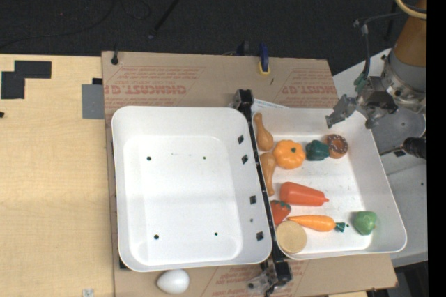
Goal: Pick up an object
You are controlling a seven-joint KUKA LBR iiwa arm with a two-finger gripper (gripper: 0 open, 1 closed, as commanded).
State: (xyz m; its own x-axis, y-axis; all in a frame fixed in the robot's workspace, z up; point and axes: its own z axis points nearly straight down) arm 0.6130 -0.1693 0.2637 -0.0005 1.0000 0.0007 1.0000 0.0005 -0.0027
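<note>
The objects to pick lie all in the right bin (387, 177): a small orange pumpkin (289, 154), a dark green piece (317, 150) and a brown round piece (337, 146) at the far side, a red-orange pepper (302, 194) in the middle, a carrot (315, 223) and a green round piece (364, 222) at the near side, and a pale disc (291, 237) in the near left corner. Along the left wall I see two tan gourd shapes (263, 142). The gripper (350, 109) hangs above the far right part of this bin, just beyond the brown piece, and it holds nothing; whether its fingers are apart or together I cannot tell from this angle. I judge that the brown piece or the dark green one is the nearest target, but they touch each other, so a descent between them may push both away. I would rather go for the pepper, which has free space around it, and close across its narrow side. The left bin (125, 170) holds no objects, and a white egg shape (173, 281) lies on the bench near it.
</note>
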